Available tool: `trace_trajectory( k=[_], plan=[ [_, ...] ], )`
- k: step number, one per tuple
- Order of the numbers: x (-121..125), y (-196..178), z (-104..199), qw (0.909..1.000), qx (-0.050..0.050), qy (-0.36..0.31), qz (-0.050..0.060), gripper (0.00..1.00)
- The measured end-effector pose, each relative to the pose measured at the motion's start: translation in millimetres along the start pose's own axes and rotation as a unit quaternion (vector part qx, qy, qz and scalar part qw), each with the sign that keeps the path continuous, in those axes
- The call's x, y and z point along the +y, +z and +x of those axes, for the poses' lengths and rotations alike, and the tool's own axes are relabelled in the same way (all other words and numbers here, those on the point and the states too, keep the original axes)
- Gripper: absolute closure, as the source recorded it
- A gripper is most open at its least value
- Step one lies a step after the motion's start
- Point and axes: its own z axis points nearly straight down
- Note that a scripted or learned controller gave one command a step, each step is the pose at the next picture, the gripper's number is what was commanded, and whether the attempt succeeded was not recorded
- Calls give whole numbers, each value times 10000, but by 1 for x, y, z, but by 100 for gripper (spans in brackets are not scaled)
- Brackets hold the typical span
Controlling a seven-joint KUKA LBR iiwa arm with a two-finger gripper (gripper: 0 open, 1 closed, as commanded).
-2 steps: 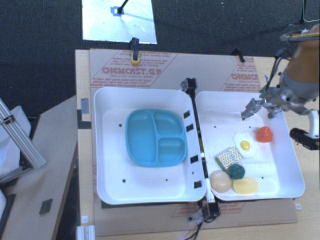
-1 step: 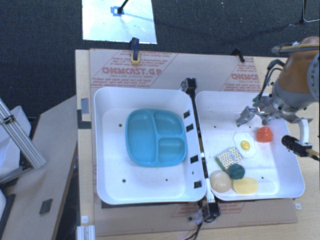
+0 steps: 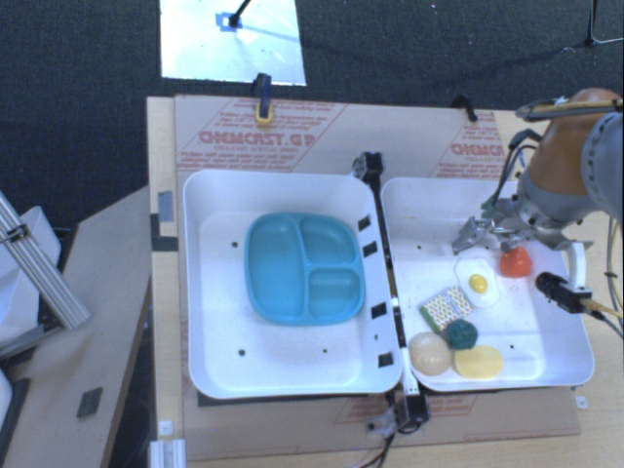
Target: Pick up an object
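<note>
You are looking at the grey arm reaching in over the right shallow white bin (image 3: 583, 354), with its tool (image 3: 490, 232) hanging low near the middle of that bin. I cannot tell whether the tool is gripping anything. The candidates are lying just below it: a white fried-egg toy (image 3: 477, 282) directly under the tool, and a small red-orange object (image 3: 516, 261) just beside it, partly hidden, possibly a toy fruit. Toward the bin's near edge, a checkered yellow wafer piece (image 3: 448, 307), a dark green ball (image 3: 461, 334), a cream round (image 3: 430, 353) and a yellow lump (image 3: 478, 362) are clustering together. The blue divided plastic plate (image 3: 302, 267) is sitting in the left white bin (image 3: 210, 261), likely as a drop spot.
</note>
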Motion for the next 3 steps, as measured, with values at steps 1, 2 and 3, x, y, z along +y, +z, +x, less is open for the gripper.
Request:
trace_trajectory(
  k=[1,2,3],
  plan=[
    [1,17,0,10000,0,-4,1,0],
    [2,6,0,10000,-2,-6,-11,100],
    [0,-54,-6,10000,1,10,-8,100]
  ],
)
